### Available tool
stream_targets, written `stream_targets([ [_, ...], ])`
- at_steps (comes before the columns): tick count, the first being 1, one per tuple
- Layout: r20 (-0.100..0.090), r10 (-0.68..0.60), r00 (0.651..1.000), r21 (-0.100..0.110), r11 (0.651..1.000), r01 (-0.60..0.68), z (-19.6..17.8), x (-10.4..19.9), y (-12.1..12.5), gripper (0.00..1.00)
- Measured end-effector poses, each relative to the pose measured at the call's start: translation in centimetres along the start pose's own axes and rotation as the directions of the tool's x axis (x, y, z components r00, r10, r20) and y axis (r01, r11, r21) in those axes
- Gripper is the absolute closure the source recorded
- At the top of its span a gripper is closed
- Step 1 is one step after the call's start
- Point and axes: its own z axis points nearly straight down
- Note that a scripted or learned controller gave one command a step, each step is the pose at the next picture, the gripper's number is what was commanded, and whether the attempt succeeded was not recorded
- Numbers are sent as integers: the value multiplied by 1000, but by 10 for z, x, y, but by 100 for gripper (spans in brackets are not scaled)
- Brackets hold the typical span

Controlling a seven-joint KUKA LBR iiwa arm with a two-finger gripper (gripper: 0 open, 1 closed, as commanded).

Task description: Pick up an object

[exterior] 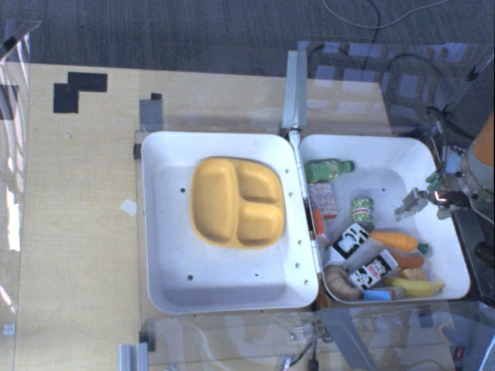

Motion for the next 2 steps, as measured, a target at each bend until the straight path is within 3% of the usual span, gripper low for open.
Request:
stream_targets([
  [1,5,-165,986,-8,986,165,117,-16,-25,0],
  [2,6,-167,986,-16,986,167,104,-15,-21,100],
])
